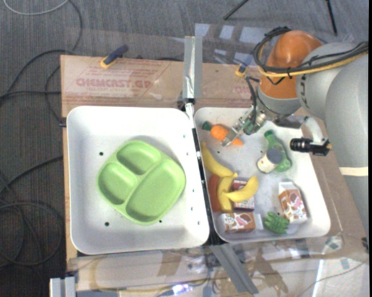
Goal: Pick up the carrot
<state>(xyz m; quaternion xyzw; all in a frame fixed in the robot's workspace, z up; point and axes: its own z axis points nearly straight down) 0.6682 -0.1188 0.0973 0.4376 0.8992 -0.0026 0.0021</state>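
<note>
The carrot [220,133] is orange with a small green top and lies at the far left of the right bin [309,228], pointing toward the bin's middle. My gripper [238,130] hangs low over the carrot's right end, coming down from the orange-banded wrist [285,60] at the back. The tool covers part of the carrot's tip. Whether it touches the carrot is not clear from this angle.
The right bin also holds two bananas [211,159] [243,190], a red item [215,186], two small cartons [238,221] [292,204], a green leafy toy [275,222] and a green bottle-like toy [275,152]. A green divided plate [143,181] sits in the left bin [87,129].
</note>
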